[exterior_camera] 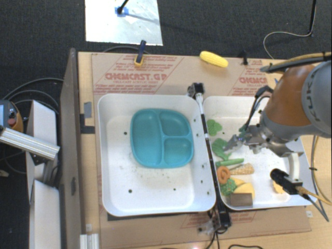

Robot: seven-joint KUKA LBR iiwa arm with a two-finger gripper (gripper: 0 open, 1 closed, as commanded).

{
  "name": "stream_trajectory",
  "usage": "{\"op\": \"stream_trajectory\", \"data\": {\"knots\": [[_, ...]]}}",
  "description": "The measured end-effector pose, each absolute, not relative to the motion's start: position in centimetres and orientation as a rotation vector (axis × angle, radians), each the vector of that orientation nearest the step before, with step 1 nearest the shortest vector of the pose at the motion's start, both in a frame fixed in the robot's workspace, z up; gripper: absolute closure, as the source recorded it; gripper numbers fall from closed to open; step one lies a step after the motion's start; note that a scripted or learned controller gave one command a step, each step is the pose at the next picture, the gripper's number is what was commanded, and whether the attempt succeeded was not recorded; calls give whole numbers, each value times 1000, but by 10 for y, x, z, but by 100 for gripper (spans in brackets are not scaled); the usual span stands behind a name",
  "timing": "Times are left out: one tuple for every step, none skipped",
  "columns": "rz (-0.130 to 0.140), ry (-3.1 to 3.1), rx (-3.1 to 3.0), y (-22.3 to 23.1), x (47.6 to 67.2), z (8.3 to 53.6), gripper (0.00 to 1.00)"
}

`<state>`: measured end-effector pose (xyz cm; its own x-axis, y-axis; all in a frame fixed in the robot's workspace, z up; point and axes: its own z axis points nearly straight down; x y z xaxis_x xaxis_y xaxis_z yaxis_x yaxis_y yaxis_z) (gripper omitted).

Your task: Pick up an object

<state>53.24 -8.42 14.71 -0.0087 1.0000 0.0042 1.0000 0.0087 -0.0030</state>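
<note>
Toy foods lie in the right bin (233,107). A green leafy piece (214,126) sits near the divider, and another green leaf (220,148) lies below it. Further down are a green bean pod (231,162), a pale corn cob (243,169), an orange ring (223,174), a yellow wedge (245,188) and a brown block (239,199). A yellow piece (279,188) lies at the right, partly hidden. My gripper (243,139) hangs low over the bin's middle, just right of the lower leaf.
The left bin (116,191) holds a teal divided plate (161,138). A yellow toy (213,59) lies on the cardboard behind the bins. The arm's orange wrist (290,105) covers the right bin's far right part.
</note>
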Motion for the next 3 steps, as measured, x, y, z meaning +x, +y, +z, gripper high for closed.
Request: {"op": "stream_trajectory", "data": {"knots": [[0, -2225, -2217, -84, 546, 81, 0], [-6, -2233, -2222, -120, 617, 86, 0], [-1, -2223, -2219, -89, 569, 85, 0]]}}
